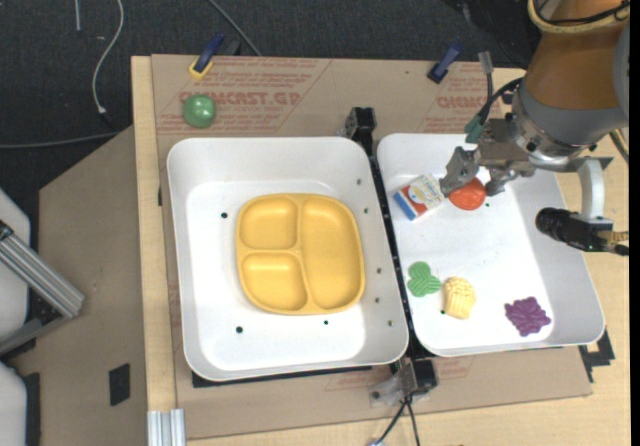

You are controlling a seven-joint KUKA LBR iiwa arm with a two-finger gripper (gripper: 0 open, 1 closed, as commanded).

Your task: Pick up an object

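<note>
Red-orange object: a small rounded piece (467, 197) in the far part of the right bin (560, 284), just under the end effector; the likeliest thing to be picked.
End effector: (468, 174) low over that piece, reaching in from the right; whether its fingers are spread or pressed together I cannot tell, and no object is seen between them, so I judge nothing is held.
Small carton: a white, blue and red pack (418, 198) just left of the red piece, near enough to be nudged in a grasp.
Near row, right bin: green piece (422, 280), pale yellow piece (458, 296), purple piece (527, 314), well apart, so each is reachable alone.
Left bin: (200, 234) holds a yellow divided plate (300, 252) lying flat.
Table: a green ball (200, 111) sits on the cardboard at the far left, outside both bins.
</note>
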